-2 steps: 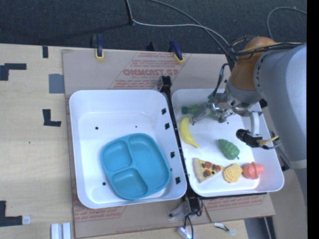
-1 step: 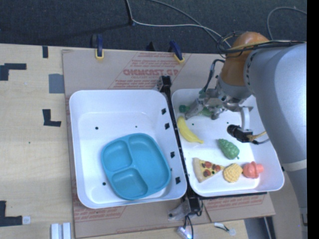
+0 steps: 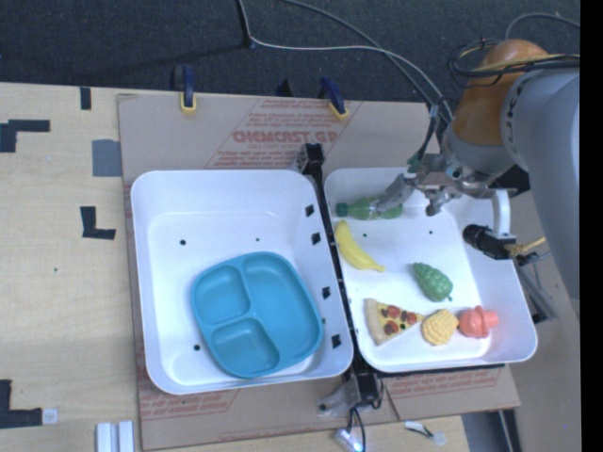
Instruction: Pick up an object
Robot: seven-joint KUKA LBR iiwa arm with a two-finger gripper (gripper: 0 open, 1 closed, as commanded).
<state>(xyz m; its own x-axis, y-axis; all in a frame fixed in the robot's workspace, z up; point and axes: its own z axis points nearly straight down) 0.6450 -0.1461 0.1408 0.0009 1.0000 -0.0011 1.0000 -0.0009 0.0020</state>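
My gripper (image 3: 412,204) hovers over the back of the right bin (image 3: 509,281), its two fingers spread apart and nothing between them. One fingertip (image 3: 388,201) reaches toward a small green toy (image 3: 360,210) lying by the bin's back left wall. In front of that lie a yellow banana (image 3: 356,249) and a dark green leafy toy (image 3: 431,281). Along the bin's front edge sit a pizza slice (image 3: 388,320), a yellow round toy (image 3: 438,328) and a red-orange toy (image 3: 477,322).
The left bin (image 3: 165,215) holds a blue divided plate (image 3: 254,314). A black divider (image 3: 325,252) runs between the bins. The grey arm with its orange band (image 3: 490,92) fills the upper right. Cables cross above the bench.
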